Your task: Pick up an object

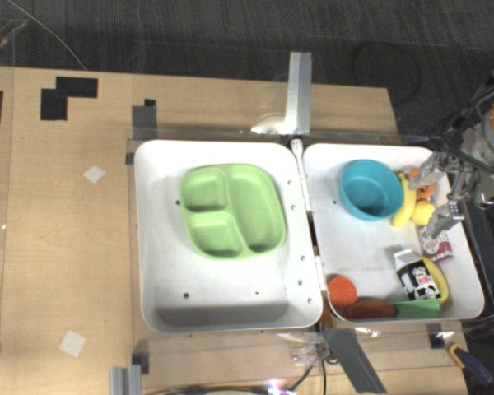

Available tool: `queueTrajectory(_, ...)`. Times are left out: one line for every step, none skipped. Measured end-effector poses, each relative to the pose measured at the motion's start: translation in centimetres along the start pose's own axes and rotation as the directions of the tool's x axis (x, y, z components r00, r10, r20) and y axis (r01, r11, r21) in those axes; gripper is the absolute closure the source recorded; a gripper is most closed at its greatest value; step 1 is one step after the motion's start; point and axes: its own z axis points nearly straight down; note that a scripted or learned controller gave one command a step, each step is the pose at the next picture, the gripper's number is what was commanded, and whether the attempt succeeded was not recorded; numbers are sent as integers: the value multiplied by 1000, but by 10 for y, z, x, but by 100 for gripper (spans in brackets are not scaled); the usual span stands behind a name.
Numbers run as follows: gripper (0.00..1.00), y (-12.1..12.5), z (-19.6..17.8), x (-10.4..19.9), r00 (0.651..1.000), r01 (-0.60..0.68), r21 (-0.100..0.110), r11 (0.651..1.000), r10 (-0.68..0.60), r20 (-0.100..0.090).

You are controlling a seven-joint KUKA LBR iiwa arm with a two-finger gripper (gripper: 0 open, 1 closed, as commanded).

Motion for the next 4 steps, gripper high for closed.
queueTrajectory(0, -22, 91, -44, 967, 256, -2, 967, -256, -2)
queueTrajectory(0, -43, 170, -47, 984, 177, 3, 984, -177, 10)
queueTrajectory(100, -39, 152, -54, 982, 185, 6, 983, -186, 27)
queueTrajectory(100, 44, 64, -111, 993, 97, -12, 995, -98, -59)
